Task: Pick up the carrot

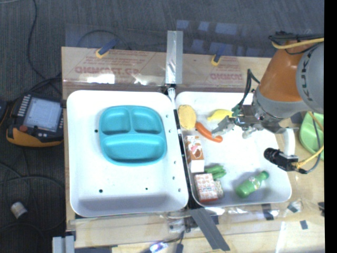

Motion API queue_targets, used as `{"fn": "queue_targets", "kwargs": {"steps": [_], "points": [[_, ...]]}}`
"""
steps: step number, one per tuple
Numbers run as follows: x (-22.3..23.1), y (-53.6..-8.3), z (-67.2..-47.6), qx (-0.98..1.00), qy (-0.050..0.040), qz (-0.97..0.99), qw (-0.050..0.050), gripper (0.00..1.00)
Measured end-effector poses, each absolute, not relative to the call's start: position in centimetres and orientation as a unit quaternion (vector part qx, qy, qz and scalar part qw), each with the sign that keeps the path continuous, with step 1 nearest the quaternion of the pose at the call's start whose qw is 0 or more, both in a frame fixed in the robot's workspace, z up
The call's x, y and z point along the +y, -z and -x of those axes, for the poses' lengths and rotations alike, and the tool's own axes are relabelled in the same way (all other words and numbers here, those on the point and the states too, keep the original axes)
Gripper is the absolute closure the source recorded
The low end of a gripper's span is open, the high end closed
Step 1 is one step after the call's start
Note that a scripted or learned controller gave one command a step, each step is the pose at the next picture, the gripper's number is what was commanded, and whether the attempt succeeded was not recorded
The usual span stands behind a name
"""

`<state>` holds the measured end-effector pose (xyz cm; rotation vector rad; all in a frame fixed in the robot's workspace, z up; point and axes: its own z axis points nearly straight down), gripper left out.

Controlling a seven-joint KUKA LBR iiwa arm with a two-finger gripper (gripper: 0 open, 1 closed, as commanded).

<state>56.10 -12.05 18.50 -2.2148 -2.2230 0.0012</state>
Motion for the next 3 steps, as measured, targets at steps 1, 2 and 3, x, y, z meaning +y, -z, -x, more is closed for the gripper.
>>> {"fn": "queue_targets", "kwargs": {"steps": [1, 2, 3], "points": [[-10.9, -11.0, -58.1, -0.798, 0.0000, 0.603, -0.001, 0.00], [-13.3, -27.9, -63.9, -0.728, -0.0018, 0.686, -0.001, 0.00], [-11.5, -16.5, -62.6, -0.819, -0.0009, 0.574, 0.001, 0.00]]}}
